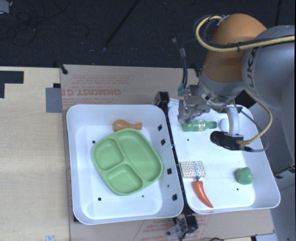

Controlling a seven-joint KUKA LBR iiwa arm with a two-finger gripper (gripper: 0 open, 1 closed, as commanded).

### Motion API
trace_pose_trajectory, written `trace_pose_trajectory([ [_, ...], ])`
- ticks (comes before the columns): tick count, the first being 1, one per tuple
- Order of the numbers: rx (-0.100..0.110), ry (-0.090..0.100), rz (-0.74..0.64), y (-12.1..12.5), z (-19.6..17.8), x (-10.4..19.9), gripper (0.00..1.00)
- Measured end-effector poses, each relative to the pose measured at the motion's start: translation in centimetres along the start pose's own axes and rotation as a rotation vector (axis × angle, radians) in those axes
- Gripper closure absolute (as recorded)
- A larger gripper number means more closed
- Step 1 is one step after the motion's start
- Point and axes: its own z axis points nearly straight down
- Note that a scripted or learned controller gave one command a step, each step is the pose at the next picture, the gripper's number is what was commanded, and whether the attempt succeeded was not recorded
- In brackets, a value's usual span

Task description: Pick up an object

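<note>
The grey arm with its orange band reaches in from the right of the frame and brings the gripper (187,117) low over the upper left corner of the right-hand white bin (223,185), close to the wall the two bins share. Whether the gripper is released or clenched cannot be told from this slanted view; its tip is a blur of metal against the white floor.

The likely target is a small green plastic bottle (200,126) lying on its side just beneath and slightly right of the gripper tip, its left end touching or all but touching the tip. Its long axis runs nearly left to right across the frame, with the paler end pointing right. Nothing shows the bottle clasped, so I judge the grasp not yet made. The move turns on closing across the bottle's short width, not along its length.

Lower in the same bin lie a square patterned packet (192,168), an orange-red toy chilli pepper (202,193) just below it, and a round green fruit (244,175) well apart at the right. The left-hand white bin (82,185) holds a green divided plastic plate (126,162) with a tan toy drumstick (126,125) at its upper edge. Both are far from the gripper.
</note>
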Motion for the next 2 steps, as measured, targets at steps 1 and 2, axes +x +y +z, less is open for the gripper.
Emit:
trace_pose_trajectory([
  [1, 0.001, -0.001, 0.000, -0.2, 0.9, 4.7, 1.00],
  [2, 0.001, 0.000, -0.001, -1.7, 0.3, 9.6, 1.00],
])
